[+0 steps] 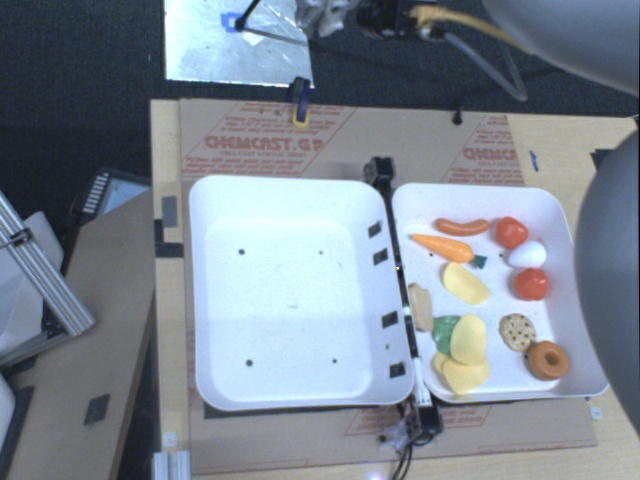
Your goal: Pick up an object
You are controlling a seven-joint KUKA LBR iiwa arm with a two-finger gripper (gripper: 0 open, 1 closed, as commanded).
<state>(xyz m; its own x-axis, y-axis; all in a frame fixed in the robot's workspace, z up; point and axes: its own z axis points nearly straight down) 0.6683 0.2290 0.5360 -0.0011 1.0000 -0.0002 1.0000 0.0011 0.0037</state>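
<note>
We are seeing the gripper hovering beyond the bins (whether open or closed, we cannot tell). The carrot and other pieces are lying in the right bin, all waiting to be picked.

Bench with printed cardboard sheet under two white bins
</note>
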